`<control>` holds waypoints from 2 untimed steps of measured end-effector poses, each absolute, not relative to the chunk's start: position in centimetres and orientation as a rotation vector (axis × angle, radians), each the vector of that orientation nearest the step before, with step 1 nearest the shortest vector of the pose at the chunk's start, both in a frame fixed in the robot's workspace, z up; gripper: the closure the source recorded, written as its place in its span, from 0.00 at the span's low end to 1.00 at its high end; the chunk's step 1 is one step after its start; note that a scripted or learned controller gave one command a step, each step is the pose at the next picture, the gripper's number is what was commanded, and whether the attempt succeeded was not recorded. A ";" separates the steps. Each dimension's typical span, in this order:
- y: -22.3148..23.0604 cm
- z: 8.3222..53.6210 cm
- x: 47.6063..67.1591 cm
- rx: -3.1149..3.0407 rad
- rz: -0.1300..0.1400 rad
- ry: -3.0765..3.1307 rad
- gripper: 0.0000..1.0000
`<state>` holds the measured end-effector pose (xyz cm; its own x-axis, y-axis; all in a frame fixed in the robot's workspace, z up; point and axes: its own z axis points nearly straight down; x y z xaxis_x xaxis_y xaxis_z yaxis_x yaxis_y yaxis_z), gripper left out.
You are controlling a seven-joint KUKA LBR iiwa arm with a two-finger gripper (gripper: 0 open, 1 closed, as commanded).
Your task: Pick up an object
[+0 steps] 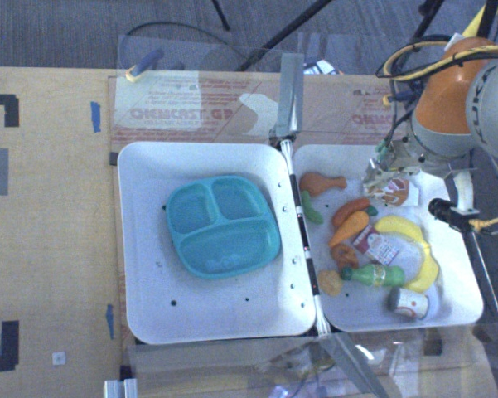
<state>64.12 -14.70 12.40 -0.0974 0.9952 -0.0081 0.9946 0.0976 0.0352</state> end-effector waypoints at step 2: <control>-17.4 16.0 66.7 2.156 -0.003 2.289 0.00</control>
